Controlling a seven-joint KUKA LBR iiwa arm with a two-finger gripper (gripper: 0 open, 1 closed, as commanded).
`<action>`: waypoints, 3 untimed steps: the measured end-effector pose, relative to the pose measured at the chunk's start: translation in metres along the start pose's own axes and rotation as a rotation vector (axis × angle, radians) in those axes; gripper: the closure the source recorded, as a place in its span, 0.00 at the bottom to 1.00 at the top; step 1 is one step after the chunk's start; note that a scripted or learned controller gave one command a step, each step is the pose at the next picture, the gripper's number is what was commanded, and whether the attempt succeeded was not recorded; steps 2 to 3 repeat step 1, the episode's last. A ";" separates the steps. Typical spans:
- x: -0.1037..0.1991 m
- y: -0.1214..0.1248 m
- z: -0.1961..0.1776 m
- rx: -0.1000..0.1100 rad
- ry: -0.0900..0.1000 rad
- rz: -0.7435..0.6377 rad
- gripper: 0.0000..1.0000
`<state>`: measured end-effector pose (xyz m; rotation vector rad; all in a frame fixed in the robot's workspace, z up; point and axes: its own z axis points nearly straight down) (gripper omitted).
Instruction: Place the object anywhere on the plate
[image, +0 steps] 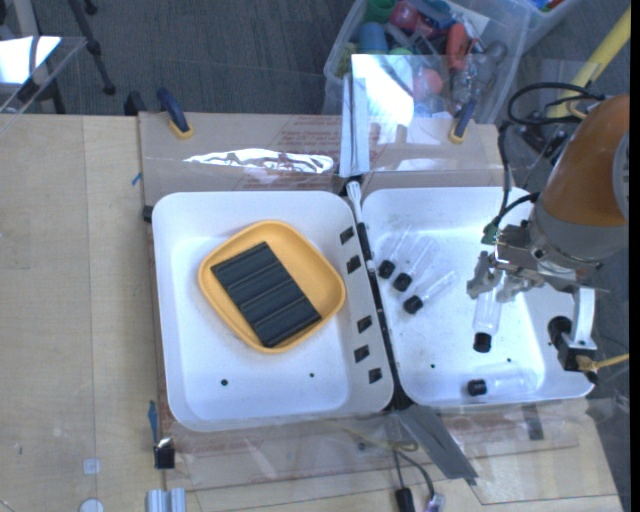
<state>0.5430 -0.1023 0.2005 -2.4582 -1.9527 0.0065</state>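
Note:
A yellow square plate (218, 262) lies in the left bin (180, 330), and a dark ribbed rectangular block (270, 293) rests flat on it. My gripper (497, 284) hangs low in the right bin (440, 215), toward its right side. A clear vial (487, 318) with a black cap (482, 343) sits just below the gripper, its upper end reaching the gripper's tip. Whether the vial is held or merely lies on the bin floor is not visible from this angle.
Several more clear vials with black caps lie in the right bin, a cluster (405, 270) near the divider and one (500, 383) by the front wall. Black clips (362, 322) line the divider between bins. A clear box of clutter (430, 50) stands behind.

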 end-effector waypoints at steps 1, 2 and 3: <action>0.000 0.000 0.000 0.000 0.000 0.000 0.00; 0.000 0.000 0.000 0.000 0.000 0.000 0.00; 0.000 0.000 0.000 0.000 0.000 0.000 0.00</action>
